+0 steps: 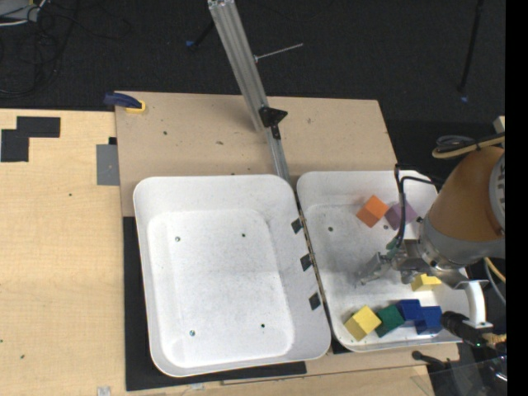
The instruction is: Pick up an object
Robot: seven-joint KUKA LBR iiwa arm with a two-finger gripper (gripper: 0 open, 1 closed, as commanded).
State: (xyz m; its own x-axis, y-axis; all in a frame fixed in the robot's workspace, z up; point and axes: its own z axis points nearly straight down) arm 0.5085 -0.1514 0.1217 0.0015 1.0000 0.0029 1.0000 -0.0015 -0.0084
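— Nearest the lens, what lies along the front rim of the right bin (330, 190)?

— Three blocks in a row: a yellow block (360, 322), a green block (388, 318) touching it, and a blue block (420, 315) just beside that, all against the front wall.

— And the arm?

— The arm (466, 209) comes in from the right, its orange band bulking over the bin's right side, the grey wrist bent down toward the bin floor. The gripper (378, 269) points left and slightly down, low over the middle of the bin.

— What are the fingers doing?

— They look spread apart, released, with bare white floor between them. Nothing sits in the gap.

— Where are the objects relative to them?

— An orange block (372, 211) lies behind the fingers, apart from them, with a pale purple block (401, 215) just to its right. A small yellow piece (426, 282) shows under the wrist. The front row of blocks lies near the fingers but not touching.

— And the left bin (157, 196)?

— White, side by side with the right one on the wooden surface (206, 130).
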